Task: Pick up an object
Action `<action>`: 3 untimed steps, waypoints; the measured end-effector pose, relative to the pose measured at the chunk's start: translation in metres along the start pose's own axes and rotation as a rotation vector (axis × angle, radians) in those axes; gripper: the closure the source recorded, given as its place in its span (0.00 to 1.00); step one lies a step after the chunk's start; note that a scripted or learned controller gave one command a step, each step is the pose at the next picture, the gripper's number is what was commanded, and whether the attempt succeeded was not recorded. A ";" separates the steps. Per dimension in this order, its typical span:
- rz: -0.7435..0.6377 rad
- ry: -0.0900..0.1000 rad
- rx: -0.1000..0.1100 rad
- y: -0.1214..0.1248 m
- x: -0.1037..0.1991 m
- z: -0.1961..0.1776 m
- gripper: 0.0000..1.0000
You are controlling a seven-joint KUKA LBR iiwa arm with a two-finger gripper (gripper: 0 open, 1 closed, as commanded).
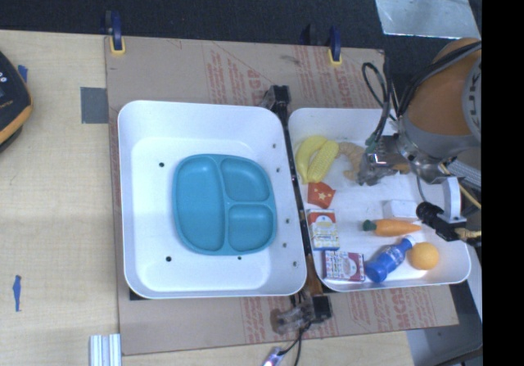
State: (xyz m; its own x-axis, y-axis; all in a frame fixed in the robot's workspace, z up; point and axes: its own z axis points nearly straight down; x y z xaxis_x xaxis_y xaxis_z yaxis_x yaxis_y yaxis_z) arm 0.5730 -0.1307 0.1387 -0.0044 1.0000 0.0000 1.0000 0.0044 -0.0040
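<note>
**Approach stage: gripper lowered into the right bin, nothing yet seen held**

The gripper (375,166) is seen low in the right bin (458,273), which is taken as the landmark here. It sits in the bin's upper middle, just right of a tan lump (352,161) and a yellow corn cob (316,156). No object is seen between the fingers, so the pick is judged to be at the reach-and-descend stage, not yet a grasp. How wide the jaws stand cannot be told; the tip is a dark, glinting blur.

Candidate objects are spread through the bin: a red packet (321,193) at its left centre, 2 small cartons (325,231) (343,265) along its left and lower-left, a carrot (395,228) at its centre, a blue bottle (386,260) and an orange (423,255) near its lower edge. The next move is judged to call for the fingers to be centred over 1 item, most likely the tan lump, and closed squarely on it.

The arm (438,106) covers the bin's upper-right corner, so anything there is hidden. The tan lump's identity is unclear. To the left of the right bin, a blue divided plate (223,202) lies in the left bin (139,192).
</note>
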 end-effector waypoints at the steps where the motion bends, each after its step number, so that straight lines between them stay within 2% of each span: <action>1: 0.001 0.000 0.000 0.000 0.000 0.000 0.00; 2: -0.009 0.008 -0.013 -0.040 -0.019 0.036 0.00; 3: 0.001 0.000 -0.002 0.024 -0.014 0.047 0.00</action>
State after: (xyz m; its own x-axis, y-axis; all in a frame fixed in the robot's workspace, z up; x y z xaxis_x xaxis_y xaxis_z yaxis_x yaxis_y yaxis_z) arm 0.5967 -0.1450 0.0920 -0.0036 1.0000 0.0002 1.0000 0.0036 -0.0016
